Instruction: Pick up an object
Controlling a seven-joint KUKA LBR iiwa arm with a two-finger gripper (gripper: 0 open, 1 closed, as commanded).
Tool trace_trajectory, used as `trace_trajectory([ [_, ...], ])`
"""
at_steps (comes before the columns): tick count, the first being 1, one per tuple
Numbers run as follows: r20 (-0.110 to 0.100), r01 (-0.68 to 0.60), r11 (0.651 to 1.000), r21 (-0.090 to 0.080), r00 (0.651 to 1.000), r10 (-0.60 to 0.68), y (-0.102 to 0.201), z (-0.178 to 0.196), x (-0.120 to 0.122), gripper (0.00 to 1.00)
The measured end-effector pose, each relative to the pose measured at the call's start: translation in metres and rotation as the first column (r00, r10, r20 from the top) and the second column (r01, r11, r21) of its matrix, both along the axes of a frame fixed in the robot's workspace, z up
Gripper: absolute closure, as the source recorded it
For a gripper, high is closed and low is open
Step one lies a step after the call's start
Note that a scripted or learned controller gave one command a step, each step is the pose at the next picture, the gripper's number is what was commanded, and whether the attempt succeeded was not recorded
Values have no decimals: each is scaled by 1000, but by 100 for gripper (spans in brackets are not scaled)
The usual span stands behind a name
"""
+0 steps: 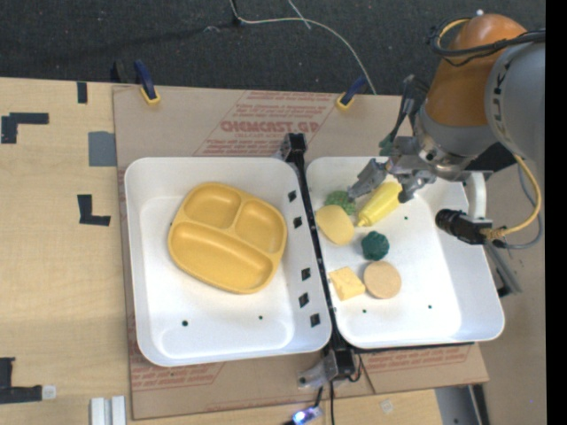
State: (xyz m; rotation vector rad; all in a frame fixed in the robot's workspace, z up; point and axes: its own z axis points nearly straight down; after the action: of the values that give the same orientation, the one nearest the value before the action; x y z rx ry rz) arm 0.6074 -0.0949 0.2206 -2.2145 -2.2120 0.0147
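In the right bin (461,321) lie several toy foods: a yellow corn-like piece (378,205), a pale yellow round piece (336,225), a light green piece (338,200), a dark green ball (375,245), a tan disc (383,281) and a yellow cheese wedge (346,283). My gripper (387,187) hangs over the bin's far left part. It is open, its fingers spread on either side of the upper end of the corn-like piece. The piece still lies slanted among the other foods.
The left bin (155,321) holds a yellow divided plate (228,235). A black divider with clips (307,237) runs between the bins. A black cable fitting (461,224) on the arm hangs over the right bin's far right side.
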Motion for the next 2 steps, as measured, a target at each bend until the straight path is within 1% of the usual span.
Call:
trace_trajectory([
  [1, 13, -3, 1000, -1, 1000, 3, 0, 7, 3, 0],
  [2, 8, -3, 1000, -2, 1000, 3, 1, -49, 12, 0],
])
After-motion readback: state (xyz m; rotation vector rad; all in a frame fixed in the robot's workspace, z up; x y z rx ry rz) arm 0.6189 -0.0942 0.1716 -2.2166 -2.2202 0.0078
